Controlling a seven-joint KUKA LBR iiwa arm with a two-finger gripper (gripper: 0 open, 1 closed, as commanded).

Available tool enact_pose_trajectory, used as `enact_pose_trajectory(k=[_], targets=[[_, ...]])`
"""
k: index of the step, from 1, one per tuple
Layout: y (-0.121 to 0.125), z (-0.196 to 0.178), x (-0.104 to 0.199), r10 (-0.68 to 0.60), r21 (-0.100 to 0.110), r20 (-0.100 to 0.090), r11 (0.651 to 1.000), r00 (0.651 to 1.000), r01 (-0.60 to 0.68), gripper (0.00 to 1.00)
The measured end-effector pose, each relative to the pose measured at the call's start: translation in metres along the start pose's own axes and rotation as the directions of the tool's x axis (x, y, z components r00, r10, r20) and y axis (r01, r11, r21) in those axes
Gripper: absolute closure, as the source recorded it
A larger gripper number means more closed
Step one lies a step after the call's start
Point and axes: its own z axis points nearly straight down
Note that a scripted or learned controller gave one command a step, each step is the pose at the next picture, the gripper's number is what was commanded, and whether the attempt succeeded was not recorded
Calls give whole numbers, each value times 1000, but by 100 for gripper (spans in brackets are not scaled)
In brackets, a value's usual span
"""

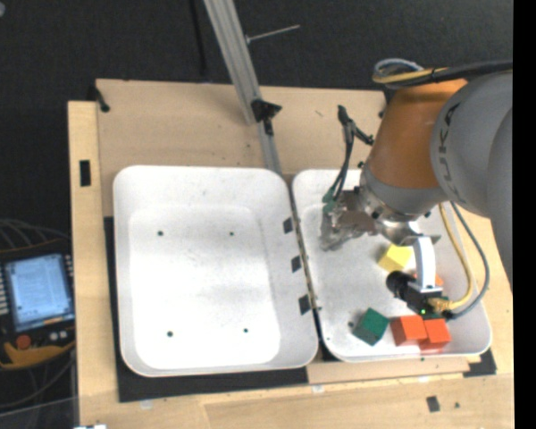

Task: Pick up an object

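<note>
Hand point(338, 224) hangs over the right bin point(344, 280), up at the bin's 10 o'clock corner. Can't tell how far open it is, and nothing visible in its grasp. Only bare white floor below it, so no target there.

Nearest pick is the yellow block point(395, 257), near, at the hand's 4 o'clock, w/ the arm point(429, 141) overhanging that side. Green block point(371, 326) lies further off at 5 o'clock, w/ free floor around most of it. Orange blocks point(422, 331) sit just beside it at its 3 o'clock, near the bin's 6 o'clock rim.

Best bet, I'd say: lift a little, shift toward 4–5 o'clock, centre over one block, drop straight down. Green looks easiest but tilted, so align to its faces; avoid nudging the orange pair.

Edges: wall shared w/ the left bin point(205, 266) is close at the hand's 9 o'clock, so little room there. Metal pole point(241, 56) slants over the table point(161, 123) at 11 o'clock. Open room is mid-bin, at 6 o'clock.
</note>
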Motion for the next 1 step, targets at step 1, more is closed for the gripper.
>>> enact_pose_trajectory(k=[1], targets=[[25,-11,49,0,0,0,1000,1000,0,100]])
